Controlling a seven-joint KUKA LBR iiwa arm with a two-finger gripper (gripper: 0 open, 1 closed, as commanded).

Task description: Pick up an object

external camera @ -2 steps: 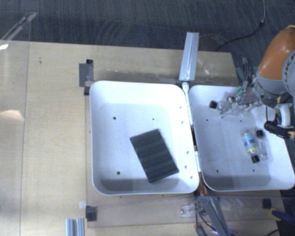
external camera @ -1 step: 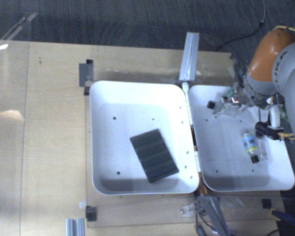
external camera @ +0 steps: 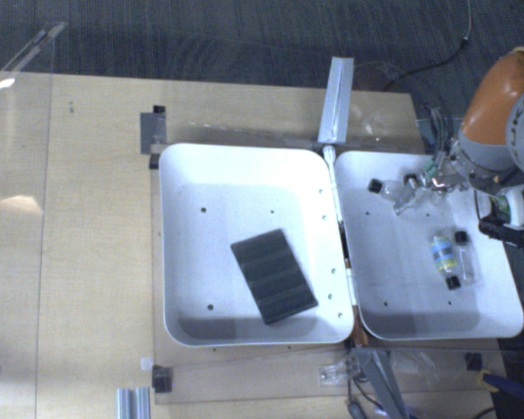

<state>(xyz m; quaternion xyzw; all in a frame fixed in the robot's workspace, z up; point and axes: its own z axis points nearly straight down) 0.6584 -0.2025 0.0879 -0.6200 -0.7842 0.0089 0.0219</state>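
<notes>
A dark ribbed rectangular pad point(external camera: 273, 275) lies tilted in the left bin point(external camera: 183, 234), towards its front. In the right bin point(external camera: 498, 312) a small clear bottle point(external camera: 445, 258) with a blue and yellow label lies near the middle right. A small black piece point(external camera: 375, 184) sits near that bin's back left. My gripper point(external camera: 422, 183) hangs low over the back of the right bin, just right of the black piece and behind the bottle. Something pale and see-through point(external camera: 403, 202) lies beside it; I cannot tell whether they touch.
The grey arm with its orange band point(external camera: 498, 94) comes in over the right bin's back right corner. A metal bar point(external camera: 336, 101) stands behind the seam between the bins. Cables and clamps point(external camera: 375, 387) sit at the bench's front edge.
</notes>
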